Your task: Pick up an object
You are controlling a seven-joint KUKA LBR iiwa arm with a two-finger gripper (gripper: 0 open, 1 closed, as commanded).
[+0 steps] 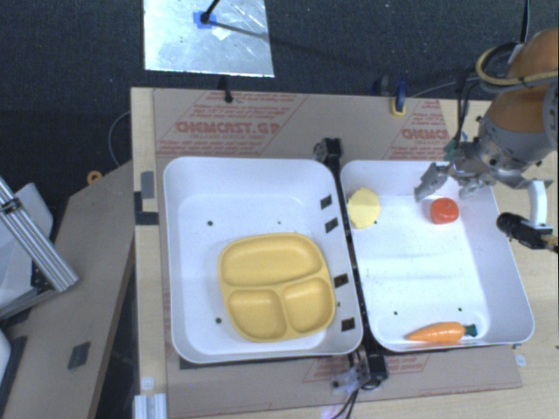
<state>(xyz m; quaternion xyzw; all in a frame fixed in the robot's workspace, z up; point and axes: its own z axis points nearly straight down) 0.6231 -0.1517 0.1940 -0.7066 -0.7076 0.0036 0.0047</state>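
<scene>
Nearest the lens, along the front wall of the right-hand shallow white plastic bin: small orange plastic carrot with a green tip, lying on its side, tip toward the right. By size from there: flat brown cardboard-coloured bench board printed with red lettering, bearing both bins side by side. Left-hand shallow white plastic bin, holding a yellow three-compartment plastic tray set toward its front and slightly turned. Crumpled silvery foil sheet beyond the bench at upper left. Grey arm with an orange band, reaching in from the right over the far right corner of the right bin. Two-finger gripper low over the back of the right bin, fingers spread apart, nothing between them. Pale yellow rounded lemon-like object against the right bin's left wall, well apart from the gripper. Small red tomato-like ball just below the gripper, near the fingers, not held.
</scene>
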